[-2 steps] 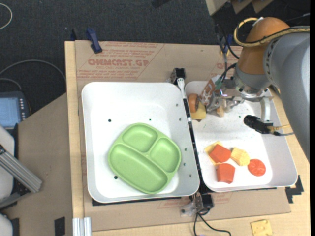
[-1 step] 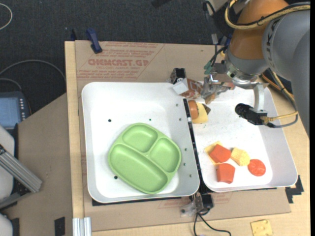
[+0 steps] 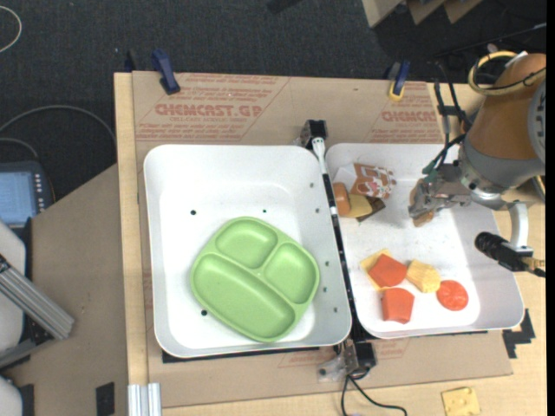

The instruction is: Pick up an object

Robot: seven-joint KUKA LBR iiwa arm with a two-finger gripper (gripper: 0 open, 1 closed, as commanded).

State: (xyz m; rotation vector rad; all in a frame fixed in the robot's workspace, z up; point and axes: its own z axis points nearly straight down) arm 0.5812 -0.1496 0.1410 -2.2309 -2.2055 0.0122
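My gripper (image 3: 427, 204) hangs low over the back half of the right bin (image 3: 494, 315), just right of a red-and-white packet (image 3: 374, 180). A brown-and-orange piece (image 3: 349, 202) lies left of the packet against the bin's divider. Nearer the front lie an orange block (image 3: 387, 270), a yellow piece (image 3: 423, 276), a red-orange cup-like piece (image 3: 397, 304) and a red round piece (image 3: 452, 295). Something brownish sits at the gripper's tips, but I cannot make out what it is.
A green three-compartment plate (image 3: 253, 277) lies in the left bin (image 3: 173, 180). The arm's grey body and orange band (image 3: 507, 120) loom over the right bin's back right corner. Clamps stand at the bench's back edge.
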